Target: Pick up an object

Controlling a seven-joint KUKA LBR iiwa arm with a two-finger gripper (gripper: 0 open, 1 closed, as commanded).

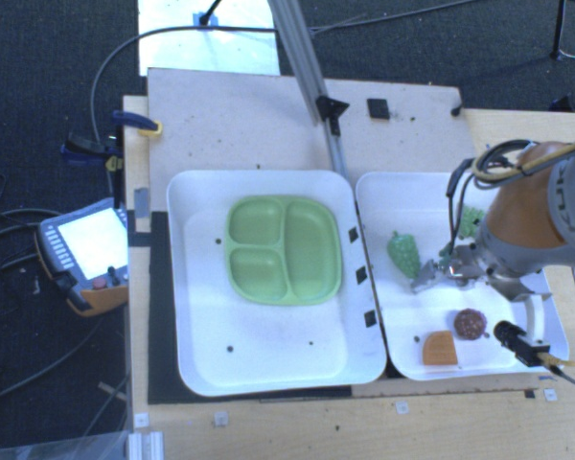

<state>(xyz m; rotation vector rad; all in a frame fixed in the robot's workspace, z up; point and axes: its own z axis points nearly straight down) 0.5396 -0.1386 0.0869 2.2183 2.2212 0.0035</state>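
Observation:
In the right bin (379,195) lie a bumpy green object (402,253), a dark red-brown round piece (470,324) and an orange wedge (440,349). A pale green item (471,222) peeks out by the arm. My gripper (428,275) reaches in from the right and sits low in the bin, just below and right of the bumpy green object. Nothing shows between its fingers.
The left bin (196,353) holds a light green divided plate (284,249). A metal pole (302,51) slants across the bench behind the bins. The arm's orange band (522,209) covers the right bin's far side. A handheld pendant (84,253) lies off the bench at left.

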